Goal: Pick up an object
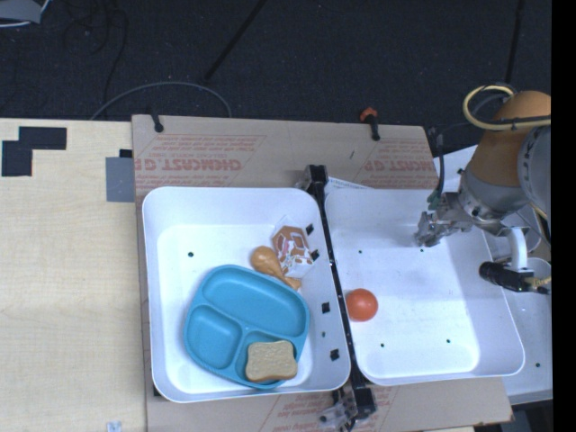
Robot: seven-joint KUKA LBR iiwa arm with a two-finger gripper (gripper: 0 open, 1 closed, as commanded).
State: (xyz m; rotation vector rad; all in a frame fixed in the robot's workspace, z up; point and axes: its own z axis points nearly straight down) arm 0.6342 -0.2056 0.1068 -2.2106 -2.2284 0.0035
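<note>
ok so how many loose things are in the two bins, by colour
blue: 1, divided plate
tan: 2, bread slice and drumstick
orange-red: 1, ball
brown and white: 1, wrapped packet
total: 5

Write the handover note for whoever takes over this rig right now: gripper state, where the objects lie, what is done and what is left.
Gripper: over the right bin, upper right part, holding nothing visible.
Orange ball: right bin, near its left wall.
Left bin: blue divided tray with a bread slice in its corner; chicken drumstick and a small wrapped packet beside the tray.
Done: nothing picked up.
Left: grasp and lift one object.
</note>
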